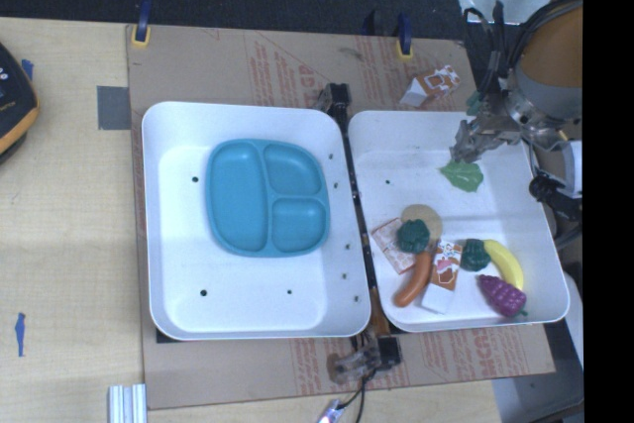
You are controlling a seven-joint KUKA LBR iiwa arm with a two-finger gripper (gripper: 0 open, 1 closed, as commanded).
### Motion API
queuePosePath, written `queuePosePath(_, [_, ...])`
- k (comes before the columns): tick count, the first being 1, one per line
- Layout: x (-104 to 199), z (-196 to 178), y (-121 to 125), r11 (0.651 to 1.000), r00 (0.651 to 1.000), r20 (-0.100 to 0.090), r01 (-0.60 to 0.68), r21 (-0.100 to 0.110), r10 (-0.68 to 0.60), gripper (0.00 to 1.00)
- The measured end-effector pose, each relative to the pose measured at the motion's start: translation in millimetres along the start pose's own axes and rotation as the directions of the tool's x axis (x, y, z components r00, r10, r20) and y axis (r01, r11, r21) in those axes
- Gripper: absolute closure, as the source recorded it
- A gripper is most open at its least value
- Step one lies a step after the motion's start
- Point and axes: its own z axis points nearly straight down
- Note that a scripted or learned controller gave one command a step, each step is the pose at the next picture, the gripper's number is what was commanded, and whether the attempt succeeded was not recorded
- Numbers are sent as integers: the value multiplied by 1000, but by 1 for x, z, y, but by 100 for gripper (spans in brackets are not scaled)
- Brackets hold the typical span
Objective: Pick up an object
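On my far left I see a dark device with a yellow edge (12, 104) lying on the wooden bench (59, 243), partly cut off by the frame. A sheet of brown cardboard (248, 64) lies under both bins, held at its far edge by two clamps.

The left bin (173, 302) holds a blue divided plate (267, 196), lying flat with its three compartments facing up.

Just right of it, edge against edge, is the right bin (396, 139). In its near half I have a cluster of toy food: a dark green broccoli-like piece (413, 235) on top of a tan round piece (426, 214), an orange-red sausage (413, 279) lying at a slant just beside a small printed carton (445, 264), then another dark green piece (475, 255), a yellow banana (504, 263) and a purple bunch of grapes (502, 295) near the right corner. A flat printed packet (389, 245) sits under the left of the cluster.

Well apart from that group, toward the far right of the bin, lies a light green leafy piece (463, 176). The gripper (469, 151) is right above it, the tips at or touching its upper edge. I cannot tell from this view how the tool is set, nor whether it has any hold on the leaf, which looks to be resting on the bin floor.

Outside the bin, on the cardboard beyond its far edge, lies a small crumpled wrapper (432, 84).
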Motion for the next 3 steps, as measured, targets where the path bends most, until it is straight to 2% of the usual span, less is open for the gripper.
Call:
queuePosePath(1, [0,1,-1,1000,1000,0,0,2,0,0])
queuePosePath(2, [10,40,-21,1000,1000,2,-1,5,1,0])
queuePosePath(3, [53,101,-75,1000,1000,3,-2,-4,2,0])
